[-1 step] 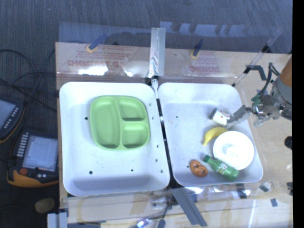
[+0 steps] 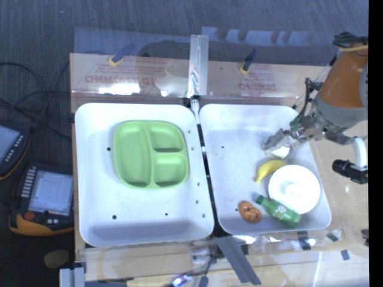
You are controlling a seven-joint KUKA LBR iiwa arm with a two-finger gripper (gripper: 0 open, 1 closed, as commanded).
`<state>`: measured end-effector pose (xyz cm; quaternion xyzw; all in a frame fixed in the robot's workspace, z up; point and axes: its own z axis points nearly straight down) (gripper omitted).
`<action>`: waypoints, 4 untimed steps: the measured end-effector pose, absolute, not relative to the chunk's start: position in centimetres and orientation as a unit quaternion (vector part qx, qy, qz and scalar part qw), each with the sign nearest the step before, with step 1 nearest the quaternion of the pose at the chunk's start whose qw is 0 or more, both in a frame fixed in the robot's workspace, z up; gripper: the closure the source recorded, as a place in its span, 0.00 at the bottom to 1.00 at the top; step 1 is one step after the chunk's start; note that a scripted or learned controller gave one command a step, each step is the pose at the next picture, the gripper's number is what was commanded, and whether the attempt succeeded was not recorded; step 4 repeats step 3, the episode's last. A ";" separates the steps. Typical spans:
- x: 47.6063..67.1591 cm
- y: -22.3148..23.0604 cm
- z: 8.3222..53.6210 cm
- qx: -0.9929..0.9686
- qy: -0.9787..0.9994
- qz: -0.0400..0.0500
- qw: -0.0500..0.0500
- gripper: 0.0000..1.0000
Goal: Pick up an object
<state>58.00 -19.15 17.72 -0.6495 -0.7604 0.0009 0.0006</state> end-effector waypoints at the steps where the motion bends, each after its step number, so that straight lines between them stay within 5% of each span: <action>1: 62.0 -19.8 9.0 -0.623 -0.782 -0.001 -0.007 0.00; 2: 62.1 -19.8 10.1 -0.623 -0.783 -0.002 -0.008 1.00; 3: 59.2 -15.5 21.3 -0.666 -0.746 0.001 0.000 1.00; 4: 59.2 -15.5 21.3 -0.666 -0.746 0.001 0.000 1.00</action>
